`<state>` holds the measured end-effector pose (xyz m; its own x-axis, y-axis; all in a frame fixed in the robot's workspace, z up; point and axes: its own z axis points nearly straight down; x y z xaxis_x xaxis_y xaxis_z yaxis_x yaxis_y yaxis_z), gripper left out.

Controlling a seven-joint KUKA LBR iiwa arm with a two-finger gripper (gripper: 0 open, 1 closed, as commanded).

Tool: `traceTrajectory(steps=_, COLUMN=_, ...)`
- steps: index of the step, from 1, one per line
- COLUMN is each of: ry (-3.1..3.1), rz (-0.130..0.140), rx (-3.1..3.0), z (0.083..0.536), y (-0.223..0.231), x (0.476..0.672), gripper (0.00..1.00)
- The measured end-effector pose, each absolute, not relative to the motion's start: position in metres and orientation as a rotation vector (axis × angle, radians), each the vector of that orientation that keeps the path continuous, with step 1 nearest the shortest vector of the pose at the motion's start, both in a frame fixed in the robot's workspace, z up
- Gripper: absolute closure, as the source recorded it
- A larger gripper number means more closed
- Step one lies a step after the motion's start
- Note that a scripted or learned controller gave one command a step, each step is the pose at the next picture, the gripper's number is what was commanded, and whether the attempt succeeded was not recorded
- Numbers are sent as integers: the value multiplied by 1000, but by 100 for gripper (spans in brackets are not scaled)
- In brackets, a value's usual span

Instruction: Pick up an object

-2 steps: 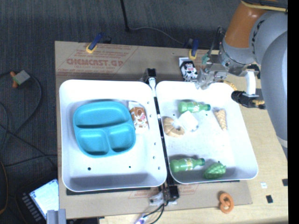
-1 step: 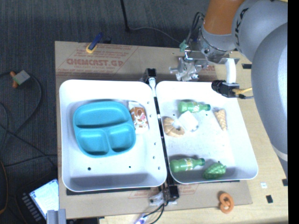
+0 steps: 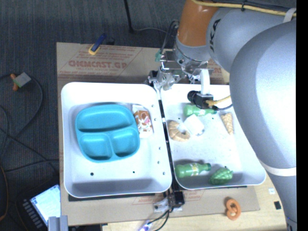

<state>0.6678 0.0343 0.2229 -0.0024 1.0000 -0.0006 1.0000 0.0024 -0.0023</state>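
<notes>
My gripper (image 3: 165,79) hangs over the far end of the wall between the two white bins, with no object seen in it. The right bin (image 3: 250,174) holds a tan pastry (image 3: 179,130), a white block (image 3: 194,125), a green item (image 3: 193,111), an ice-cream cone (image 3: 227,121), a green bottle (image 3: 192,169) lying on its side and a green bunch of grapes (image 3: 221,175). The pastry, block and green item lie just in front of and right of the gripper. In the left bin (image 3: 72,177) are a blue divided plate (image 3: 106,131) and a brown-and-white packet (image 3: 142,121).
The big grey arm covers the right side of the view and overhangs the right bin's far corner. An orange pretzel (image 3: 233,208) lies on the bench in front of the right bin. A blue-and-yellow tool (image 3: 97,43) rests on the cardboard behind the left bin.
</notes>
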Motion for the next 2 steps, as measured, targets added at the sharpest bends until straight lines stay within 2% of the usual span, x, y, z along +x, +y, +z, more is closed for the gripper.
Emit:
traceTrajectory(steps=1, ry=-2223, rz=0, rx=-2219, z=250, y=88, x=571, gripper=100)
traceTrajectory(steps=2, ry=-2221, rz=3, rx=-2220, z=226, y=97, x=485, gripper=100)
